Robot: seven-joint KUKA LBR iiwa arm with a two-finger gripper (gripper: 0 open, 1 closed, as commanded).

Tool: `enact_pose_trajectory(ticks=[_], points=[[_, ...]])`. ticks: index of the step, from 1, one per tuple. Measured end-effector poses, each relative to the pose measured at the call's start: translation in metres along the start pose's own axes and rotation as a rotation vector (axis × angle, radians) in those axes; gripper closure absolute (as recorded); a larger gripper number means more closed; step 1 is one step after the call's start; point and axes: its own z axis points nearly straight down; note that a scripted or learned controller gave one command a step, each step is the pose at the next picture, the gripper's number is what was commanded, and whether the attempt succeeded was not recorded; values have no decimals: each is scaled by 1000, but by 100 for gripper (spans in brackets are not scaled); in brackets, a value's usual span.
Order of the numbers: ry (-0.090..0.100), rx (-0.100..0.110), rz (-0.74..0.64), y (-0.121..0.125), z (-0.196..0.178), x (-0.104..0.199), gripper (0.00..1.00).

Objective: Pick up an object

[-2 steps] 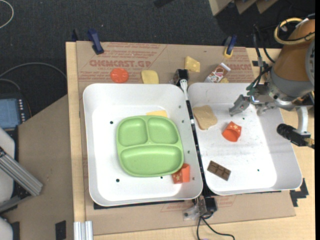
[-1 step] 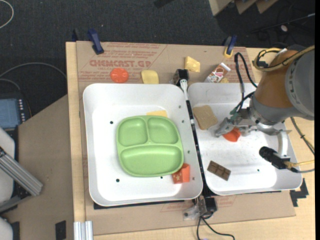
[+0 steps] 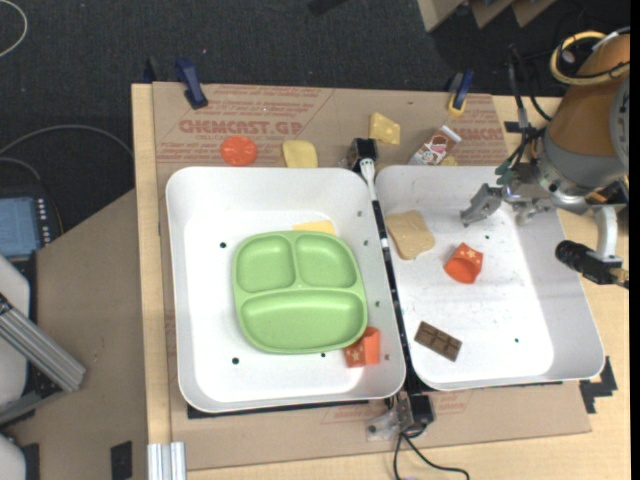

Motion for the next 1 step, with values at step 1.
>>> enact_pose_trajectory(ticks=[1], points=[[9, 21, -1, -35, 71, 44, 0]])
